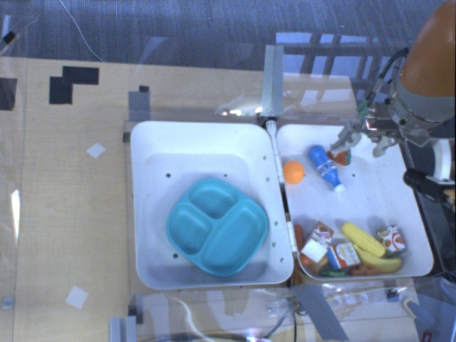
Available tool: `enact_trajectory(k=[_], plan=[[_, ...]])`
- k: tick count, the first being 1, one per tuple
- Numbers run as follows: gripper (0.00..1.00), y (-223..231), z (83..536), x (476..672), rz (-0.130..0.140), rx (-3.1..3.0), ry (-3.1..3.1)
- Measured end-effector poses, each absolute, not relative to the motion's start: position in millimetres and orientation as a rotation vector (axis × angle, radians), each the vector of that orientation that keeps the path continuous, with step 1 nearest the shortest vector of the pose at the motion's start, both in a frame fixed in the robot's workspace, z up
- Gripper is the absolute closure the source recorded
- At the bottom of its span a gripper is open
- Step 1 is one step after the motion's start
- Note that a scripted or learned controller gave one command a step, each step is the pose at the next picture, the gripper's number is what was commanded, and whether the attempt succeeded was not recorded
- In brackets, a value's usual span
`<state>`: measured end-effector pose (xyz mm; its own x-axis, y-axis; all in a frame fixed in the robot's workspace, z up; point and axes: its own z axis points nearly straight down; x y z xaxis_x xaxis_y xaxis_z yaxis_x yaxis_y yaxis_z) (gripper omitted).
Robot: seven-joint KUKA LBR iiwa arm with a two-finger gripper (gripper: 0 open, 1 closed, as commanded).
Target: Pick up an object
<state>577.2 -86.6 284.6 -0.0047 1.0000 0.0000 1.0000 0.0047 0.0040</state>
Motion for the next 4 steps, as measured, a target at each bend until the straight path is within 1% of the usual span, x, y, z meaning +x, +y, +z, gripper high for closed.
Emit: enact_trajectory(k=[1,2,3,4], plan=[[1.00,-86,296,578.8,0.011,2.208,2.225],[0.00,-86,296,578.8,0.010,2.209,2.224],[0.00,-86,130,512.8,0.002,2.342,2.093],[0.00,-124,91,491.5,0.015,2.297,2.123]])
